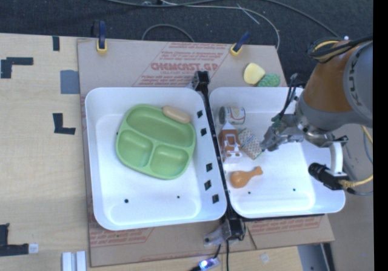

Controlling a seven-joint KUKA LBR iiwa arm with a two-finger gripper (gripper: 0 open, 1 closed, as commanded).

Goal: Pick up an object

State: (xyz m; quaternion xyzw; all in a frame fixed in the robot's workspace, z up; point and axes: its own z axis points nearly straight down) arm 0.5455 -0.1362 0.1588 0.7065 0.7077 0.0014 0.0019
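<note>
Objects for picking are all bunched in the right bin (315,200), on its left side near the divider: an orange toy chicken drumstick (245,176), a checkered pouch (250,142), a brown-and-white packet (229,143) and a small can (235,115). Makes sense, since the arm comes in from the right. The gripper (270,141) sits just beside the pouch, low over it, probably lining up a grab — can't tell its opening from this angle, and nothing visibly held. Left bin (97,191) holds a green divided plate (156,141) with a tan bread roll (176,114) on its rim.
</note>
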